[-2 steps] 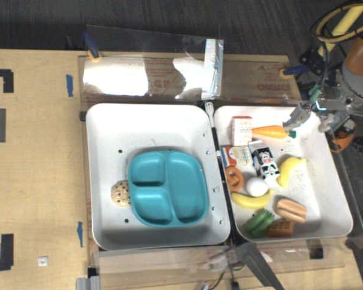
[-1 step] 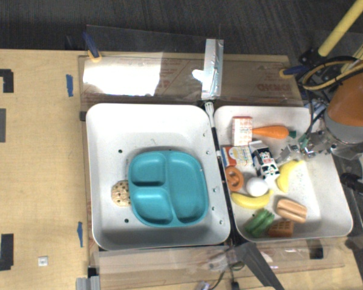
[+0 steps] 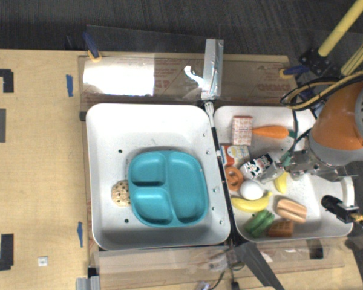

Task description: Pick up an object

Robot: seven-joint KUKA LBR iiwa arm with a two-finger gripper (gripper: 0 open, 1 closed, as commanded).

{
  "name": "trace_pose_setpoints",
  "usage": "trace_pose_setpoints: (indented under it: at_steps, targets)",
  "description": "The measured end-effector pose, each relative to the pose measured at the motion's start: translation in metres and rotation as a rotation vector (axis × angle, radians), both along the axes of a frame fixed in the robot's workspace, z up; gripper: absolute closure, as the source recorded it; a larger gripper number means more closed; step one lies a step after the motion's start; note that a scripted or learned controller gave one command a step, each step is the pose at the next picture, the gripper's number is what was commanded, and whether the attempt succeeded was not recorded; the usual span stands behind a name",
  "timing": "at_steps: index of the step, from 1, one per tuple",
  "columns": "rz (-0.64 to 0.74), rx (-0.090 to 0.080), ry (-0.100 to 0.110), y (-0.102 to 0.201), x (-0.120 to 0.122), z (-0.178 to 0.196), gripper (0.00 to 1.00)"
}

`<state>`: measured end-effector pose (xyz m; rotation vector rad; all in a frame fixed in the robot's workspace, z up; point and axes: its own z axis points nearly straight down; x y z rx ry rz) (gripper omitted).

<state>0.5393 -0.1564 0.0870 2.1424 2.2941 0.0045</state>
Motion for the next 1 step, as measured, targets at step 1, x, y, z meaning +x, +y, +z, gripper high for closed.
trace_pose_setpoints:
  at_steps: [1]
  targets:
    - [-0.001, -0.002, -0.006, -0.0007, 0.0020, 0.0115, 1.00]
